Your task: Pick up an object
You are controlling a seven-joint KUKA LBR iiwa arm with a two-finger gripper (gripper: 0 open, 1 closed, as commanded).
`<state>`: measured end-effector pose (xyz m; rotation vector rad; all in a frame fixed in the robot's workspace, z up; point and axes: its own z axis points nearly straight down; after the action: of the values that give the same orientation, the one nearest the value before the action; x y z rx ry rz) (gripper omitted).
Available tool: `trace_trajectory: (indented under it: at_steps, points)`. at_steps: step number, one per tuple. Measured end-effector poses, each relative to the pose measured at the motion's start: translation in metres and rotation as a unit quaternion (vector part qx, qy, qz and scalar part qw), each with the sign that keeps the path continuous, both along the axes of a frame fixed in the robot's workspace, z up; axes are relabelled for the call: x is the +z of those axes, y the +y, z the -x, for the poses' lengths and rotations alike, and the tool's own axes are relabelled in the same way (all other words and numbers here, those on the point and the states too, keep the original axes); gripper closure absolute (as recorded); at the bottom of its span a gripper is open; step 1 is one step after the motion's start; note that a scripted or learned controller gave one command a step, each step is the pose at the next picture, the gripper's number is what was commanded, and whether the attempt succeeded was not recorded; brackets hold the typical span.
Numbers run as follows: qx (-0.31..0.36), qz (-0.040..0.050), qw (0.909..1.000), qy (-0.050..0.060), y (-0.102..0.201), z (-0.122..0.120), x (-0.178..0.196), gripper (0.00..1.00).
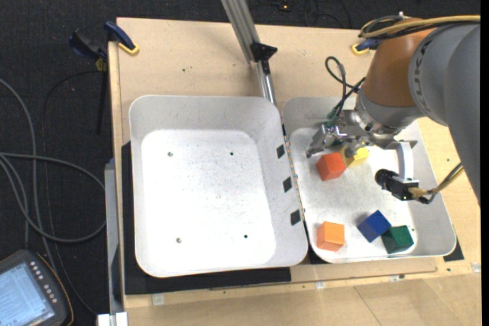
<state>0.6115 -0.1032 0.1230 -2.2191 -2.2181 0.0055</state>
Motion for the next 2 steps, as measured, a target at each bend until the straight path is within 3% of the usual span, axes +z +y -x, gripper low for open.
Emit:
trace_trajectory:
  at_steps: [1,2]
  points:
    - [0.0,0.0017,1.0,-0.009,-0.0008,-0.0044,-0.0071,0.0]
    - [-0.001,0.0005,1.0,-0.004,-0.0006,-0.0016,-0.0025,1.0]
